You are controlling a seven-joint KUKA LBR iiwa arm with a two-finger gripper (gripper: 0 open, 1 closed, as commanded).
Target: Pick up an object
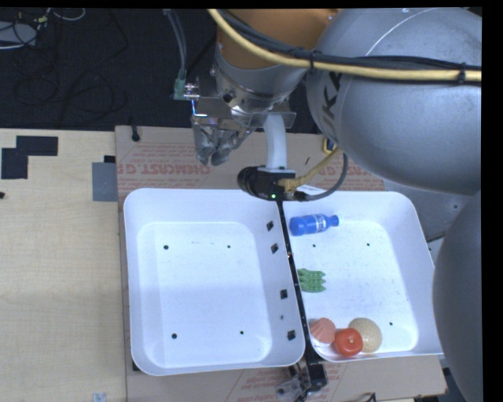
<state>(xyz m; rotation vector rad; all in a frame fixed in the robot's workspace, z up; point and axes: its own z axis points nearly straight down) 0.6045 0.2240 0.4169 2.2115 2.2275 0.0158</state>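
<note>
Risk lies in the crowded near corner of the shallow white right-hand bin [409, 235], where a red tomato-like ball [347, 341] touches its pale round neighbours, while the grey two-finger gripper [214, 151], its spread impossible to judge, hangs beyond the bins.

Bulky grey arm [401, 94], orange wrist band [267, 23], yellow cable [346, 67] across it.

Pale wooden bench [55, 259] with two white bins [140, 212] side by side
</note>
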